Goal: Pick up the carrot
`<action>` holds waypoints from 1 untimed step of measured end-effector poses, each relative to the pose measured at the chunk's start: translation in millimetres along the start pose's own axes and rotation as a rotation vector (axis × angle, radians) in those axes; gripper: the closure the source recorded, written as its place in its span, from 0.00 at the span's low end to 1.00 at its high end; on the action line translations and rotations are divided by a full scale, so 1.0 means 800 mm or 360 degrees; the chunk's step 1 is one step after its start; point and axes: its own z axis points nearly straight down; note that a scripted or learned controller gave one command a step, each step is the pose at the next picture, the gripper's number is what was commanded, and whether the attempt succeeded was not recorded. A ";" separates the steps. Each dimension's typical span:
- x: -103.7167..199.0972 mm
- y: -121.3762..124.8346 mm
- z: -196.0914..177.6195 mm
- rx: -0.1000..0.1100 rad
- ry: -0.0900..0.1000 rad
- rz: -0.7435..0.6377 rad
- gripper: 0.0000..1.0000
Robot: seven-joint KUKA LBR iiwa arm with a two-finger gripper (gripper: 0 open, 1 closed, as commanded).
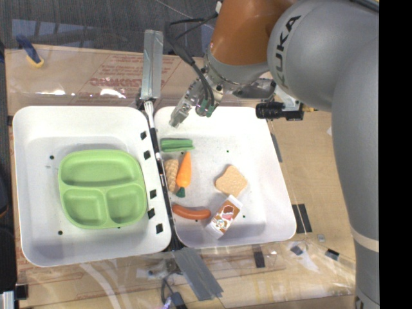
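We are looking at the carrot (184, 170), which is lying in the right bin (257, 134) near its left wall, pointing roughly up and down the view with its green stub at the lower end. We are judging it to be a small toy: light, stiff and smooth, so likely to slip if pinched near the tapered tip. We are favouring a hold across the orange body at its middle, with the fingers closing from left and right.

It is bright orange, short and tapered. Just beside it on the left a tan, bumpy piece (171, 172) is sitting, close enough to crowd a finger. Above it a green vegetable (176, 145) is lying crosswise; below it a sausage (190, 212) is resting, and further right a slice of bread (231, 181) and a small carton (224, 216).

The gripper (183, 111) is hanging over the bin's upper-left rim, apart from the carrot; we cannot tell how its jaws stand. A green divided plate (101, 188) is sitting in the left bin (32, 134).
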 end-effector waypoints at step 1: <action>0.009 -0.002 0.034 0.0000 0.0000 0.0087 1.00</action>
